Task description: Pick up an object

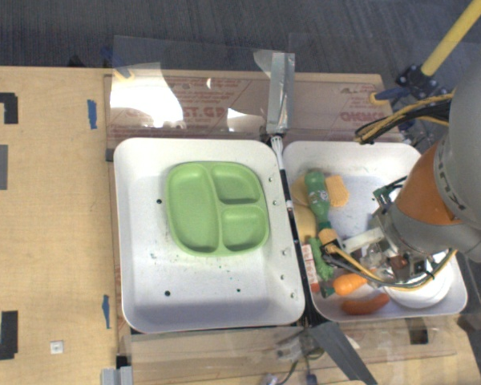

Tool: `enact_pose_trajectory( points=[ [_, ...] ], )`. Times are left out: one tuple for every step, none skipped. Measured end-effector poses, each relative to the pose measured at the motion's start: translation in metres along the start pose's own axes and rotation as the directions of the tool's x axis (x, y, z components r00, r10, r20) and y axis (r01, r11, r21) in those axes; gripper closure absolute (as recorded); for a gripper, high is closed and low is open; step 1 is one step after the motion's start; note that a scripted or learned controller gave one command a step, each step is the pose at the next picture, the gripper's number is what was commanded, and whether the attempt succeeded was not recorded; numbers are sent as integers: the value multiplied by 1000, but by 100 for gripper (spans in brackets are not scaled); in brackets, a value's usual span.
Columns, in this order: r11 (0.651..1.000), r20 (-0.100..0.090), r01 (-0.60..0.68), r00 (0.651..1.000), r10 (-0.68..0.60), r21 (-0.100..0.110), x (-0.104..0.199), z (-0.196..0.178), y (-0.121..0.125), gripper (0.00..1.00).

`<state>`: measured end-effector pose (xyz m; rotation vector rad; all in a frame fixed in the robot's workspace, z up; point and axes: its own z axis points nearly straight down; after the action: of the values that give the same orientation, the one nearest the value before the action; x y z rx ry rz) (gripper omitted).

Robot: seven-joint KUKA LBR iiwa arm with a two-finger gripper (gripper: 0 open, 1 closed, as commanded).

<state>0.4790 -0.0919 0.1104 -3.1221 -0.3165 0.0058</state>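
Because the arm reaches low into the right bin (337,155) among its crowded toys, the pincer (378,257) hangs just beside the carrot (351,284) and green bottle (318,196), though cables conceal whether it is open or closed.

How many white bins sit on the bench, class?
2. The left bin holds a green divided plate; the right bin holds mixed items beneath the arm.

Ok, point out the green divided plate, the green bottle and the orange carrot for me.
green divided plate (218,208): camera view, centre ridge.
green bottle (317,191): camera view, upper body.
orange carrot (351,284): camera view, middle.
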Motion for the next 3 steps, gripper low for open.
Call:
enact_pose_trajectory(
  points=[
    [1000,2,1,1000,-1,2,0,-9,-1,100],
    [1000,5,3,1000,-3,3,0,-17,-2,100],
    [1000,6,3,1000,-3,4,0,-17,-2,0]
  ],
)
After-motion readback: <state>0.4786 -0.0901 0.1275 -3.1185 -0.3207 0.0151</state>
